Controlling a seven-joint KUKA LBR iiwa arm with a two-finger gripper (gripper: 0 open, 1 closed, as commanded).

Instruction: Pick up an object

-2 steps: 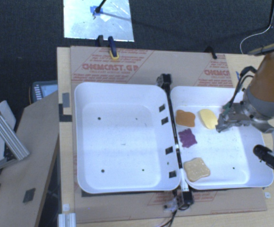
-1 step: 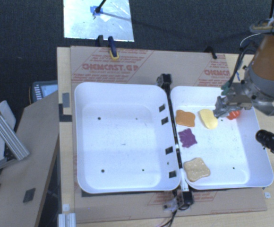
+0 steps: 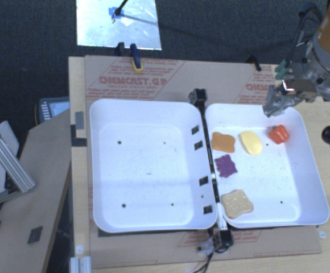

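The right bin (image 3: 307, 181) holds several small objects. An orange slab (image 3: 223, 143) lies near its left wall, with a yellow oval piece (image 3: 251, 143) beside it. A red-orange piece (image 3: 278, 133) sits at the back right of the bin. A purple cluster (image 3: 226, 166) lies below the orange slab, and a tan toast-shaped piece (image 3: 236, 203) rests near the front left corner. My gripper (image 3: 273, 108) hangs over the bin's back edge, just above and left of the red-orange piece, touching nothing that I can see.
The left bin (image 3: 99, 169) stands next to the right one, joined by a black clipped divider (image 3: 202, 147). A shiny metal sheet (image 3: 118, 16) lies beyond the bench. Cardboard (image 3: 153, 78) underlies both bins.
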